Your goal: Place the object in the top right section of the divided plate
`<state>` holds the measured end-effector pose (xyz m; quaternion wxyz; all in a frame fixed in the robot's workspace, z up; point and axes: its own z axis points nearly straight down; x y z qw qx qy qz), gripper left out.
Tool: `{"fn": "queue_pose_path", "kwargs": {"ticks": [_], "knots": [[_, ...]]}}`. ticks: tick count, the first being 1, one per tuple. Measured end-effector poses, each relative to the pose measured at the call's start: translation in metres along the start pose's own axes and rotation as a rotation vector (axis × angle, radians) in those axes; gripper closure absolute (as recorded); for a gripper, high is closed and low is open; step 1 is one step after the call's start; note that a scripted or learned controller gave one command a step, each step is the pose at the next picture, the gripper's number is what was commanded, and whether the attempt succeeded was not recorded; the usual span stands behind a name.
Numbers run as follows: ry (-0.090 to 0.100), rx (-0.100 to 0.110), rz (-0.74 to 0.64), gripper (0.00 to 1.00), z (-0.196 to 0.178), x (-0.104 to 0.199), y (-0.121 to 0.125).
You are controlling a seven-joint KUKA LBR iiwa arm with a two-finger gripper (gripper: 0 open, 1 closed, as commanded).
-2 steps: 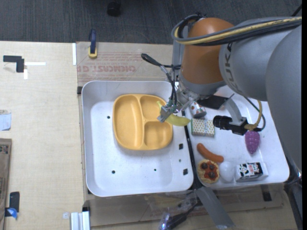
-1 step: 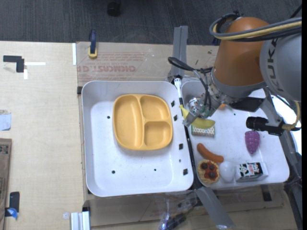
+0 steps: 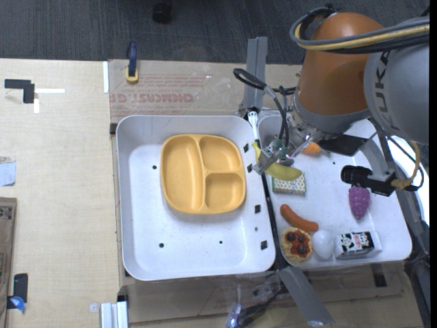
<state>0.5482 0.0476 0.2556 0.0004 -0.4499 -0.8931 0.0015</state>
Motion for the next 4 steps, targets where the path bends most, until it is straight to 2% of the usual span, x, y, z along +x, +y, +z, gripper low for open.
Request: {"fn": "queue_pose_path", "kwargs": {"ticks": [1,2,3,4], "knots": [[0.002,0.003,-0.061,1.00,0.029,0.018,0.014],[0.000,0.000,0.053,1.00,0.016,-0.019,0.027],[0.001,0.002,0.039,1.00,0.008,0.000,0.002],[0.002,0.003,0.060,1.00,0.021,0.006,0.000]]}}
